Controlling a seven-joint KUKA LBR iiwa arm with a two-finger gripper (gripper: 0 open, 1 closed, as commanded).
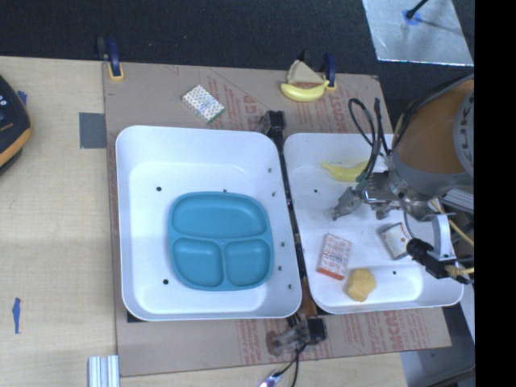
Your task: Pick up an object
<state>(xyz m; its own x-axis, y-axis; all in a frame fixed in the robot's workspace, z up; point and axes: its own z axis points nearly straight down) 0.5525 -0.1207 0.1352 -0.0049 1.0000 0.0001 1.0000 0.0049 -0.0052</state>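
While my pincer [348, 206] hangs low in the right bin [302, 216] with tips apart on nothing, I judge this the approach step: the red-white packet [334, 255] at 6 o'clock is nearest, so next comes shifting over, dropping, closing.

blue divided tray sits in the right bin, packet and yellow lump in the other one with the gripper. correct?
Not quite. The camera view shows the blue divided tray in the left bin, not the right. The rest holds: the packet and yellow lump lie in the right bin, where the gripper is.
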